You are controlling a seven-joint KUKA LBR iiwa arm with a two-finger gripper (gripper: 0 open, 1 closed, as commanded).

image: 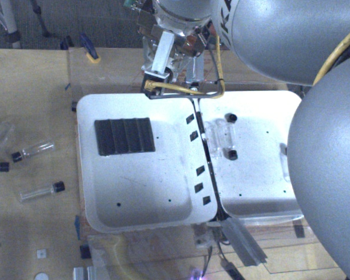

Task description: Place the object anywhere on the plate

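Grey arm casing hides much of the right bin. Clear vials with black caps, hard to make out, lie near its left wall. Beyond, the black ribbed plate sits in the left bin. Farthest, the gripper hovers above the bins' rear edge; jaw spacing is unreadable.

Arm: white letters "KA" legible (rest of brand cut off).
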